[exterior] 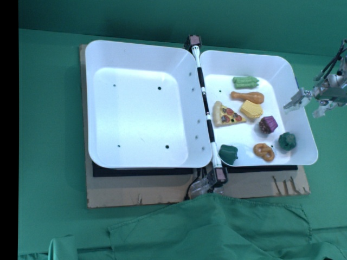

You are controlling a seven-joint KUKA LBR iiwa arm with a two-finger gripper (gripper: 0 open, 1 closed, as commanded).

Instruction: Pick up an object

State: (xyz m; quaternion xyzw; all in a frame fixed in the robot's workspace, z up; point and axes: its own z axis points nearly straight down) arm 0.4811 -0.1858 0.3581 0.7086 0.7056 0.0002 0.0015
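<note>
Gripper, fingers spread and empty, hangs just outside the right bin rim; your nearest pick, the dark green broccoli, lies in that bin's near right corner, so drop straight down, clear of the purple cupcake.

A robot test lab is showing here: green cloth is draping the whole surface, two white bins are sitting on cardboard, toy foods lying toward three o'clock
</note>
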